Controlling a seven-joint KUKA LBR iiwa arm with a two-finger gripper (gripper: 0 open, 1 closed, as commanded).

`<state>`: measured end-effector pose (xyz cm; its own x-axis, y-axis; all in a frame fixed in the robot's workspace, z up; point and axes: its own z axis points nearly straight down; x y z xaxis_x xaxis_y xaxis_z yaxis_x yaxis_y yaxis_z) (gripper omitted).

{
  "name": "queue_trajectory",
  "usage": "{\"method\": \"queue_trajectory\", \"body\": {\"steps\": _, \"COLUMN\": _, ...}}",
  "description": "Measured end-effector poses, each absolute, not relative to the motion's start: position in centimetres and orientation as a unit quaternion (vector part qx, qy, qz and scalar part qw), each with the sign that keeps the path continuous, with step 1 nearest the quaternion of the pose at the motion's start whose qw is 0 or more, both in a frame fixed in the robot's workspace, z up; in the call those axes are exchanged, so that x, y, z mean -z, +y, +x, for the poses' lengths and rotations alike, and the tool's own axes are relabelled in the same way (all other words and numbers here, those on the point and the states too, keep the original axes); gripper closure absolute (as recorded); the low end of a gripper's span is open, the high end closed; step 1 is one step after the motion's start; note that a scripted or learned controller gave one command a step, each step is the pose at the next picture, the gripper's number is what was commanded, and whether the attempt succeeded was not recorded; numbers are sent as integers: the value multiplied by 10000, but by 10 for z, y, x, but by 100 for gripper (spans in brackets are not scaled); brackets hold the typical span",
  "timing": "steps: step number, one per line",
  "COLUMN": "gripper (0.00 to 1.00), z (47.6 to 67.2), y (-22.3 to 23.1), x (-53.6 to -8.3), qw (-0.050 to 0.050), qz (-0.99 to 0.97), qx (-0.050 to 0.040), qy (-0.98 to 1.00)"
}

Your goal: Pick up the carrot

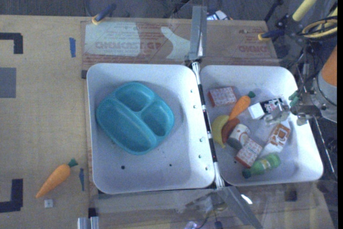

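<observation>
Nearest, on the bare bench left of both bins: a stray carrot (pixel 54 179). In the right bin (pixel 305 163), amid toy clutter: a second carrot (pixel 239 106), likelier target. Gripper (pixel 298 108) near that bin's right wall; open or closed, impossible to tell.

Gripper (pixel 292 110) over right bin (pixel 308 166); carrot (pixel 239 106) just left of it; plate (pixel 135 117) far left, in left bin (pixel 102 163).

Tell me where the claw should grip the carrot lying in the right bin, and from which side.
Grip the carrot at mid-body, coming straight down from above, fingers closing across its narrow width. It lies slanted, green top toward the bin's far right, tip against the banana and a can. The upper half looks freest; the lower end is likely too crowded.
</observation>
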<state>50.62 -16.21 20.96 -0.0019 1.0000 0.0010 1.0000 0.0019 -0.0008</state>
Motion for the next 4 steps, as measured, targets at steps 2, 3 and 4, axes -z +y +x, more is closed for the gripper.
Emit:
{"method": "queue_trajectory", "body": {"steps": 2, "gripper": 0, "z": 628, "y": -129, "x": -112, "qw": -159, "qz": -7415, "qx": 96, "qy": -6707}}
{"method": "queue_trajectory", "body": {"steps": 3, "gripper": 0, "z": 668, "y": -80, "x": -186, "qw": -9, "qz": -7616, "qx": 1, "qy": -6480}}
{"method": "queue_trajectory", "body": {"steps": 4, "gripper": 0, "z": 670, "y": -122, "x": -97, "qw": -48, "qz": -7417, "qx": 34, "qy": -6707}}
